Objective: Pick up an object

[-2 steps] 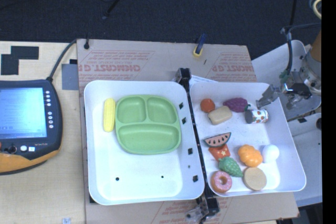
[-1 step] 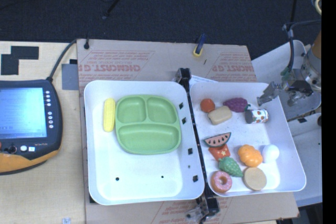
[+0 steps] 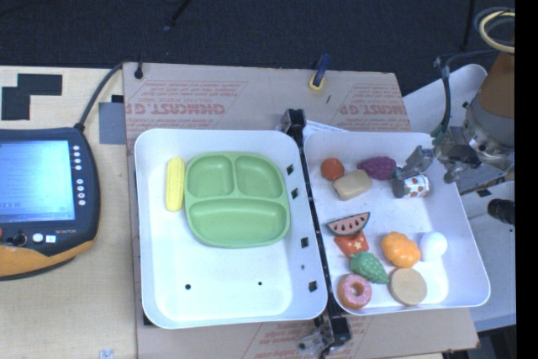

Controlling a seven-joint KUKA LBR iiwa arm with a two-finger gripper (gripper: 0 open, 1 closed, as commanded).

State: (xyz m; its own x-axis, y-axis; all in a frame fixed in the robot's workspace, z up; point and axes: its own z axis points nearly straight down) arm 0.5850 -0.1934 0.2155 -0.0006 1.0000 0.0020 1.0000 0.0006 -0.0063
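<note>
The pincer (image 3: 412,178) sits low in the upper right part of the right bin (image 3: 471,265), its fingers spread around a small dark-and-white can (image 3: 414,186), so the step in hand looks like the grasp itself. The fingers look released, not yet clamped. Next they need to close squarely on the can, then lift straight up, clear of the purple fruit (image 3: 378,167) just to the left. The arm (image 3: 492,118) reaches in from the right edge, wrist bent down toward the bin
</note>
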